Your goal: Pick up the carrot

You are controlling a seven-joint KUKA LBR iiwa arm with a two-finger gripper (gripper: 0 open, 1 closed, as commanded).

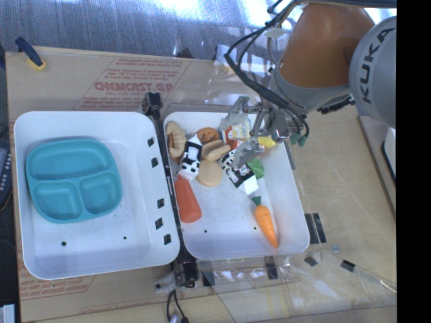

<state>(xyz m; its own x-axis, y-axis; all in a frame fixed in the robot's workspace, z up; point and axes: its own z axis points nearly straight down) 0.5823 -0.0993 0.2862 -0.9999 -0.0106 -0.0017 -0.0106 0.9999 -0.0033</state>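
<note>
While one carrot (267, 225) lies unheld, the gripper (259, 136) (finger state indiscernible) hovers above two bins (289, 194).

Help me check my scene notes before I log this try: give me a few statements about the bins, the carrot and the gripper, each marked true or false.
1. The carrot lies in the right bin, near its front right corner. True.
2. The blue divided plate sits in the right bin. False: it sits in the left bin.
3. The gripper holds the carrot. False: the gripper is over the heap of toy food at the back of the right bin, and the carrot lies apart from it on the bin floor.
4. A red-orange bottle lies along the right bin's left wall. True.
5. The carrot's green top points toward the heap of toys. True.
</note>
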